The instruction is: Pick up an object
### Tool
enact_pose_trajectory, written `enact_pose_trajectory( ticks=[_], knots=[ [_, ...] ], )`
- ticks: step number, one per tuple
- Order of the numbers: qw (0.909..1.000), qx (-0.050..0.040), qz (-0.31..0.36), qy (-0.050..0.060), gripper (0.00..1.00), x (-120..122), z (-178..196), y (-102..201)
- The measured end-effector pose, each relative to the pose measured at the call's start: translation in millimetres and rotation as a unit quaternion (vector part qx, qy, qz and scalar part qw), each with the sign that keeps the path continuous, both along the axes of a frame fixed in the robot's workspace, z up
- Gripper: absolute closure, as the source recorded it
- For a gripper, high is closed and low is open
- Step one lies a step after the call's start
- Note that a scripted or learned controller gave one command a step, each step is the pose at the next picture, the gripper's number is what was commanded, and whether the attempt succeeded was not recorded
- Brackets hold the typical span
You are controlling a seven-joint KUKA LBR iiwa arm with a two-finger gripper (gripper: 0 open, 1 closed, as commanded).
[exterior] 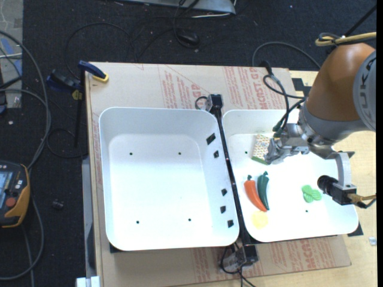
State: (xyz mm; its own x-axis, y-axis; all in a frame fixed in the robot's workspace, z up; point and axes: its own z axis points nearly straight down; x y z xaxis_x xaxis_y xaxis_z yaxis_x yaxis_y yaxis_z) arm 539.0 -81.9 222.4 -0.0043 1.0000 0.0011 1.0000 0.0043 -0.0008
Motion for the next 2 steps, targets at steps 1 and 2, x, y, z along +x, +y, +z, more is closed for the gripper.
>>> enact_pose_trajectory(
  ticks=[1, 2],
  knots=[
    [1.0000, 0.0001, 0.000, 0.000, 1.00, -4, 10, 52],
    [1.0000, -0.0001, 0.000, 0.000, 1.00, -1, -1, 105]
  ],
)
